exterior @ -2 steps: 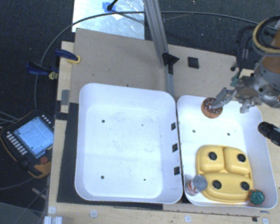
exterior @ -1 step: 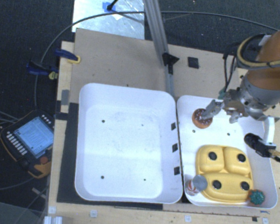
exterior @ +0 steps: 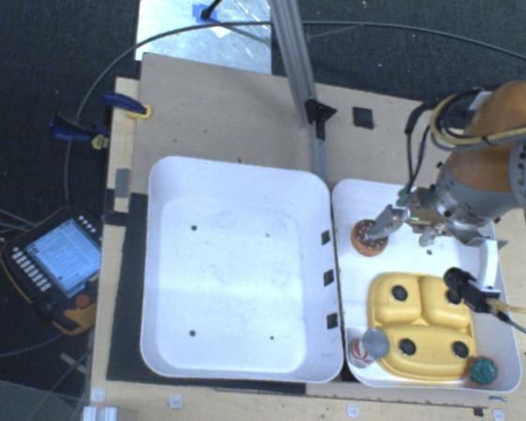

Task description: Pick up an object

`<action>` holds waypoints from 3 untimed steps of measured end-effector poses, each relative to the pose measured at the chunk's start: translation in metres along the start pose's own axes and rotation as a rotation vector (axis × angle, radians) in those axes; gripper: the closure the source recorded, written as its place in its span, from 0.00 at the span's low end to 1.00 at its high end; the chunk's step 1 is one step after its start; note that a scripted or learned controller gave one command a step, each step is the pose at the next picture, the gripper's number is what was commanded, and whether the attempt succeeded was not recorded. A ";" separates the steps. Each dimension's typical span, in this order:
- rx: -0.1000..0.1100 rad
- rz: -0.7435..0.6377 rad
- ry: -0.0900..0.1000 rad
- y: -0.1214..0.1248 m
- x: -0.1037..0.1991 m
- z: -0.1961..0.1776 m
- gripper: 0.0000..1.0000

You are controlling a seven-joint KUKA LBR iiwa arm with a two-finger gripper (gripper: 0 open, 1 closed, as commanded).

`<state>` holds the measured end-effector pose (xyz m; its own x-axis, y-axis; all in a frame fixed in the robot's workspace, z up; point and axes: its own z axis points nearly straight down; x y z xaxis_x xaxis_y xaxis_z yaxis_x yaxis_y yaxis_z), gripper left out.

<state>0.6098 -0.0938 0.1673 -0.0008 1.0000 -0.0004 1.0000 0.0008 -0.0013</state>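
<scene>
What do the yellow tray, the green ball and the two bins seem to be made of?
Yellow tray: probably moulded plastic, smooth with a slight sheen and rounded hollows.
Green ball: unclear, perhaps foam or rubber; it looks speckled and dull.
Left bin and right bin: likely plastic, plain glossy white with rounded rims.

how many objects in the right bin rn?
4. A brown disc at the upper left under the claw, a yellow tray in the middle, a grey-red piece at the tray's lower left, a green ball at the lower right. The arm may hide more.
</scene>
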 end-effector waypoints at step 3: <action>-0.008 0.000 -0.001 0.003 -0.017 -0.010 1.00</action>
<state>0.6132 -0.1110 0.1776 -0.0012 1.0000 -0.0011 1.0000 0.0012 0.0063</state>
